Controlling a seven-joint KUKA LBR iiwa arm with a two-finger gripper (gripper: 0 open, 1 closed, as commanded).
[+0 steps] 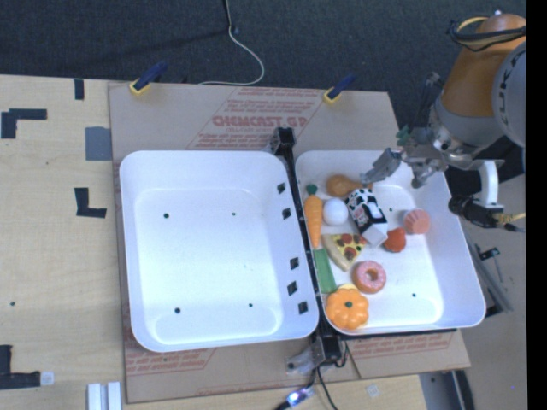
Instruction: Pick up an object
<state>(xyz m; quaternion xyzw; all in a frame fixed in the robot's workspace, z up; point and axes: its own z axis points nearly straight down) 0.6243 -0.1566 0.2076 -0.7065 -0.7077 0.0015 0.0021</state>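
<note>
The right bin [453, 306] holds a heap of toy foods. Among them are a carrot [314, 216], a white egg [334, 213], a brown bread roll [342, 184], a black-and-white carton [366, 211], a pizza slice [347, 248], a pink donut [369, 276], an orange pumpkin [347, 307], a red tomato [394, 241], a pink shell-like piece [416, 222] and a green stick [324, 269]. My gripper [399, 172] hovers over the bin's far side, just right of the roll and above the carton. It is open, its fingers spread, with nothing between them.
The left bin [205, 246] adjoins the right one along a black clipped divider [293, 229]. Both sit on a cardboard sheet [248, 118] held by blue and yellow clamps [147, 77]. A cable [244, 45] trails across the dark floor behind.
</note>
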